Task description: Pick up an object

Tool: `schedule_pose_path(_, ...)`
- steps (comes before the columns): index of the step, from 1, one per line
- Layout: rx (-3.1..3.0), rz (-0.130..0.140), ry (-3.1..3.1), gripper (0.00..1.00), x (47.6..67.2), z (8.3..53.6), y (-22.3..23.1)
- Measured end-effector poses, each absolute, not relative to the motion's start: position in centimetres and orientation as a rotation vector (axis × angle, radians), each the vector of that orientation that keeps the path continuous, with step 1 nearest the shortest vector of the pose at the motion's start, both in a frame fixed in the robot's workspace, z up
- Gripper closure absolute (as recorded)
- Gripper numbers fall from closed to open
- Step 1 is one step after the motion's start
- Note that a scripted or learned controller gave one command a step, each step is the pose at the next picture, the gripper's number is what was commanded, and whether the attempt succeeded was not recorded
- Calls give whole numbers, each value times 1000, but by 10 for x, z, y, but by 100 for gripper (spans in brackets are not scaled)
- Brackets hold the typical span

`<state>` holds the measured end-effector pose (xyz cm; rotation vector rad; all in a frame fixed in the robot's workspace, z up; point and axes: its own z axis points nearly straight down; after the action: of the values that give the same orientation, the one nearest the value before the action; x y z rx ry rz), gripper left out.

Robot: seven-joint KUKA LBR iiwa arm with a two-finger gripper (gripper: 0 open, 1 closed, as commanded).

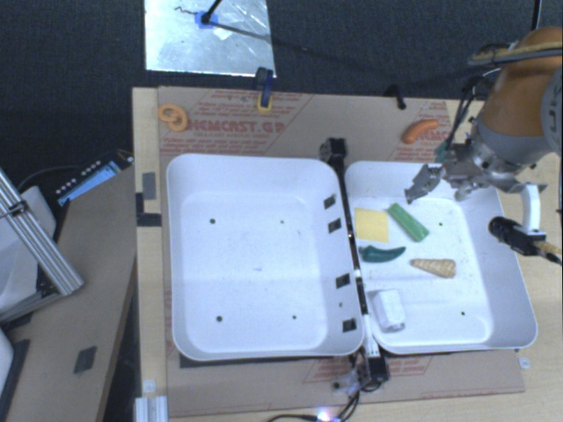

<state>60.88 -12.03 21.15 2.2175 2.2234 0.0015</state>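
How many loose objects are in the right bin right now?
5: yellow block, light green piece, dark green pepper, tan cone, white block. The arm may hide others.

An orange sausage-shaped piece (420, 131) lay on the cardboard sheet (352, 112), near the hand (422, 187) and just beyond it. Well away from the hand, toward the view's left, sat a yellow clamp (264, 95), an orange ring (173, 116) and a crumpled foil sheet (208, 23).

White bins (255, 170) hold a yellow square (371, 225), green block (408, 221), dark-green pepper (382, 253) and tan cone (435, 267).
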Motion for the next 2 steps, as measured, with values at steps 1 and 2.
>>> schedule_pose_path(1, 2216, -2, 2232, 0, 618, 126, -86)
schedule_pose_path(2, 2207, 11, 2228, 0, 649, 189, -43)
